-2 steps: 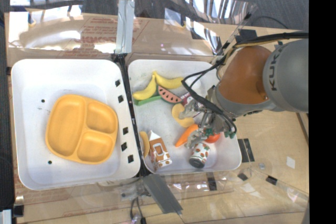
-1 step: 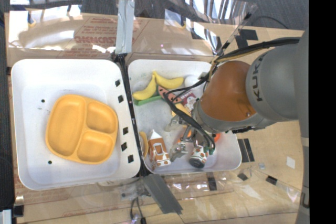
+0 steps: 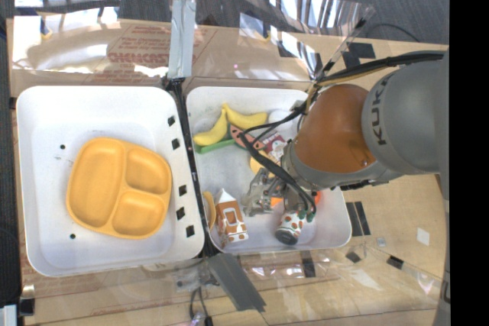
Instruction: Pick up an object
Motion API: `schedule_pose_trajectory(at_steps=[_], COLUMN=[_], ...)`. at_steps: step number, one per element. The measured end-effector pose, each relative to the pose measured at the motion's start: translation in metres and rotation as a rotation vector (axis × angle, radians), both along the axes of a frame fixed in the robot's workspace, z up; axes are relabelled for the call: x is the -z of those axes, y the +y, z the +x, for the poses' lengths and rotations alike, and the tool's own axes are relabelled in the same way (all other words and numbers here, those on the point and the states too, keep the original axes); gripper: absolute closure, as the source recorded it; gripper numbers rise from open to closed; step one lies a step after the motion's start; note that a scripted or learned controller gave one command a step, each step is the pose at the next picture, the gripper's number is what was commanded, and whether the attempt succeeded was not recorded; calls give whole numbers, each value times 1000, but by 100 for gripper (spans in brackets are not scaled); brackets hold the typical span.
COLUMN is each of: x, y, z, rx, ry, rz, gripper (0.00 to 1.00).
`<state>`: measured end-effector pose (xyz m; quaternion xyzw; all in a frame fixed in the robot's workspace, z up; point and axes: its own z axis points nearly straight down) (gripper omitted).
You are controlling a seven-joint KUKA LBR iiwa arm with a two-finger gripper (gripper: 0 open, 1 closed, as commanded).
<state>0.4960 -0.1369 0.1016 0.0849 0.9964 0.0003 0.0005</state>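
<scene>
- At the near edge of the bench (image 3: 397, 279), strips of dark tape (image 3: 237, 282) lie just below the two bins where they meet.
- In the right bin (image 3: 336, 229), along its near wall, a small orange-and-white carton (image 3: 228, 220) stands tilted near the divider; to its right lies a small white cup with red and green marks (image 3: 289, 227), on its side.
- The gripper (image 3: 263, 193) hangs low in the right bin between and just above these two things, its metal parts and cables bunched together. Whether it is spread or closed I cannot tell, and nothing can be made out between its tips.
- The arm (image 3: 382, 126), grey with a broad orange band, comes in from the right and covers most of the right bin's far right corner.
- In the left bin (image 3: 38, 164), a yellow divided plate (image 3: 118, 187) with three compartments lies flat near the middle, well apart from everything else.
- Farther back in the right bin, two yellow bananas (image 3: 229, 122) lie side by side, one touching a green piece (image 3: 208, 146) at its lower end. A reddish flat piece (image 3: 244, 140) lies just beside them toward the arm.
- Beyond both bins, a brown cardboard sheet (image 3: 137, 50) with red print spans the far side, with a grey tape strip (image 3: 180, 34) running down to the divider and shiny clear film (image 3: 306, 15) over it.
</scene>
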Motion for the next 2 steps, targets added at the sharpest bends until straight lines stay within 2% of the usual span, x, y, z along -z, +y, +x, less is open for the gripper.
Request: schedule_pose_trajectory(at_steps=[1, 2], x=[0, -73], y=[0, -26], z=[0, 91], rx=[-1, -126], ry=[0, -6], rz=[0, -3], gripper=[0, 0])
